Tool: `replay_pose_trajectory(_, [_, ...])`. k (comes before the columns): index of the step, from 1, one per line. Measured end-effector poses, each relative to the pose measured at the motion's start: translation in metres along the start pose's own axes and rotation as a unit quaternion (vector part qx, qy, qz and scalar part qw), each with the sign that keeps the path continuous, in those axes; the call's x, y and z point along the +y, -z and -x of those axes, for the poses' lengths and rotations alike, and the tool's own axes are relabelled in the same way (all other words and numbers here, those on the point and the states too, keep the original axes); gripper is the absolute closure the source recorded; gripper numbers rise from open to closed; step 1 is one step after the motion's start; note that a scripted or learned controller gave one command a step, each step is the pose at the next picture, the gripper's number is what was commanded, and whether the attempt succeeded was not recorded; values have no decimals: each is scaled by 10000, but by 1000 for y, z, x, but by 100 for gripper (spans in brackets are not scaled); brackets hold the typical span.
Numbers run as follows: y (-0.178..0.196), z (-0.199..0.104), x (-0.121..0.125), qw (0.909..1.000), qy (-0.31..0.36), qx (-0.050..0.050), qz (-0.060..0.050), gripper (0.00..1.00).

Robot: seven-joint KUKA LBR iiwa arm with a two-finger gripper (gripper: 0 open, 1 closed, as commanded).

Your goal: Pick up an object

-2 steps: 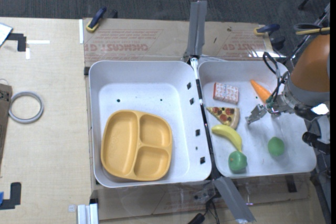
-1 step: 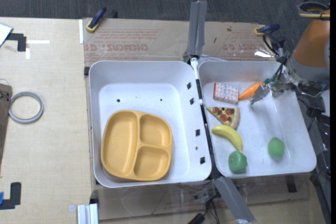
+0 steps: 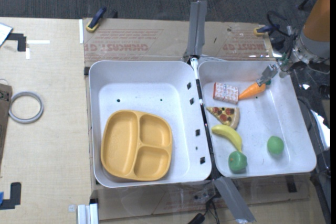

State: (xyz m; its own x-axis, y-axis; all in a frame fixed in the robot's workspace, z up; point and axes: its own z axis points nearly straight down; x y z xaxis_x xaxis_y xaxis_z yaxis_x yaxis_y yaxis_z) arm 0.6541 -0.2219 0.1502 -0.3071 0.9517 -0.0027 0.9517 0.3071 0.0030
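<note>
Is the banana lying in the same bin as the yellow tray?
No, the banana lies in the right bin; the yellow tray lies in the left bin.

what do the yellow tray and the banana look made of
Yellow tray: likely moulded plastic with a matte finish, judging by its even colour and rounded compartment ridges. Banana: probably toy plastic, smooth with a slight sheen and flat uniform yellow, though the look leaves this open.

The arm's gripper (image 3: 274,72) hangs low at the right, angled leftward.

The cardboard (image 3: 157,42) carries upside-down "CHEMCO'S" print.
</note>
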Motion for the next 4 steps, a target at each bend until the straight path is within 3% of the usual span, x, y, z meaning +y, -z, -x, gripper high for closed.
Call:
replay_pose_trajectory(1, [-57,-27,12,9901,1401,5,-3,0])
replay_pose_trajectory(2, [-46,-26,13,9902,1394,-11,16,100])
replay_pose_trajectory(3, [55,-36,17,9938,1114,-1,-4,100])
replay_pose_trajectory(4, [64,-35,18,9937,1120,-13,6,100])
